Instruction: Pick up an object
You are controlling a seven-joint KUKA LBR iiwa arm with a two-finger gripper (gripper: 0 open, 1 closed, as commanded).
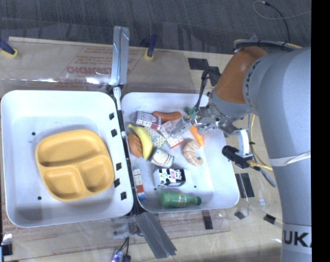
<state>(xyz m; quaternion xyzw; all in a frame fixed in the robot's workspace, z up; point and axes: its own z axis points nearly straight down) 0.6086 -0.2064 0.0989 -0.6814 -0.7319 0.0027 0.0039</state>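
Camera view, from above at a slant. Two shallow white bins side by side on the desk (170, 64). Left bin (23, 108): one yellow compartment tray (73, 162), matte moulded plastic, three wells. Right bin (222, 192): a loose cluster of toy foods and small packs.

Gripper (196, 119) low over the upper right part of the right bin, at the right-hand edge of the cluster. State of the fingers: cannot tell; tips too small and lost against the clutter. Nothing visibly held.

Nearest candidate: orange carrot (197, 135), slim and tapered, smooth plastic, just below and beside the gripper, long axis running roughly up-and-down in the view with a slight tilt. Touching or apart from the gripper: not resolvable.

Other contents, by position:
- Sausage (167, 115), reddish, smooth, elongated, lying left-right, to the gripper's left.
- Crinkled foil-like wrapper (173, 129), shiny and irregular, between sausage and carrot.
- Pale round pastry shape (193, 153), ridged, below the carrot.
- Banana (143, 140), yellow, curved, long axis diagonal, well left of the gripper.
- Black-and-white carton (170, 176), boxy, printed card look.
- Green bottle (178, 200), glossy, on its side, long axis left-right, near the bin's front wall, well apart from the gripper.

Judgement: carrot the likeliest target; narrow rounded body, grip best taken across its short axis, slip possible.
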